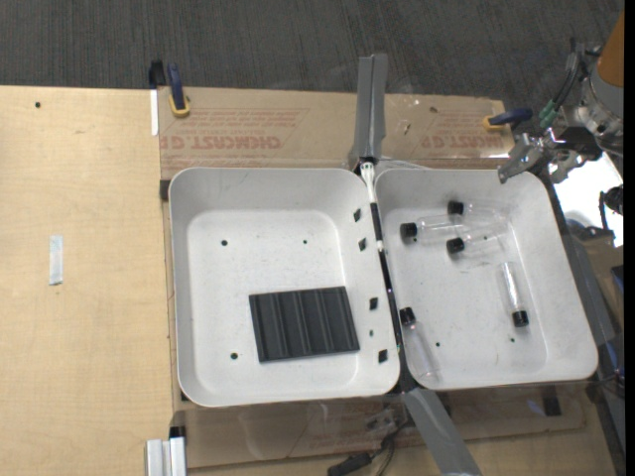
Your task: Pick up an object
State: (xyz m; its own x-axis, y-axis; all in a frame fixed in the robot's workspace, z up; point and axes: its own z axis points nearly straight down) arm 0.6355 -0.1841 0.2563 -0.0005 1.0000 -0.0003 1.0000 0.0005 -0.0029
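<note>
Two white bins (189, 266), ridged black tray (303, 323) in the left, capped clear tubes (432, 229) in the right, pincer (541, 152) above right bin's far corner.

A single fixed camera is looking down on the bench (79, 216) from above, tilting slightly so the far edge and the dark floor (298, 18) beyond are lying along the top of the frame. It is sitting far enough back to be taking in both white bins whole, the left bin (189, 266) and the right bin (566, 296) lying side by side across the middle. The arm (605, 77) is entering at the upper right corner.
</note>
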